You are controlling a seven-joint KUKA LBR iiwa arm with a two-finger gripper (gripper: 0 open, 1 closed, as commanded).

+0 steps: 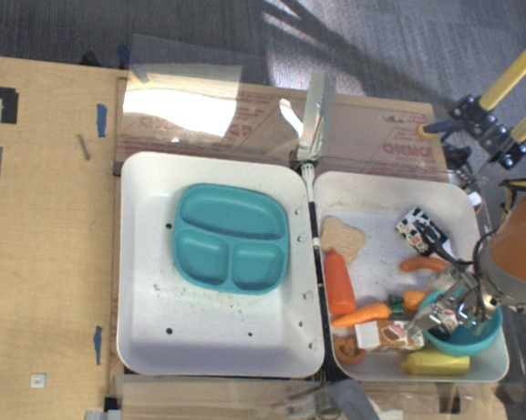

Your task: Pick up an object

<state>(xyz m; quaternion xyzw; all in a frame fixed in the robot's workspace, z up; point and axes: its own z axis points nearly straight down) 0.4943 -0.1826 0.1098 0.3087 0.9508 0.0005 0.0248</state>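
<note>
The gripper (445,307) hangs low over the right bin (374,198), among toy food beside a teal bowl (471,340); its grip state seems unreadable, so I cannot tell.

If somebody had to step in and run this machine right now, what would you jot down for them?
Tool: low in the right bin, over the pile of toy food by the blue bowl; too cluttered to tell if it is open or shut, or gripping anything.
Things: orange carrot, yellow piece and black-and-white item all lie in the right bin. Teal divided plate sits in the left bin.
Done: nothing visibly lifted.
Left: grip one object and raise it.
</note>
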